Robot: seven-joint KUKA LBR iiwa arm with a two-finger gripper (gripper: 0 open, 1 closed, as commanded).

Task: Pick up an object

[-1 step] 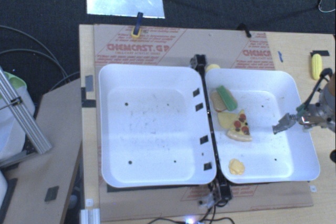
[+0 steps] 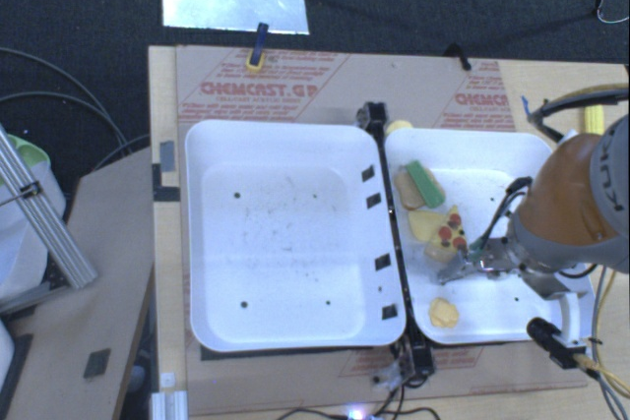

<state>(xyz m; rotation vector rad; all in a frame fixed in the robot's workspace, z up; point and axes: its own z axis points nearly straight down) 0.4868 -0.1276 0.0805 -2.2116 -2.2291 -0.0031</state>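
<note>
Evidently reaching to grab something, the gripper (image 2: 451,270) sits low in the right bin (image 2: 492,325) beside the yellow dotted piece (image 2: 436,229), though whether it is open I cannot tell.

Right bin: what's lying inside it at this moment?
The right bin holds a green block on a tan piece, a yellow item with red dots and a small yellow lump. The arm covers the bin's right part.
</note>
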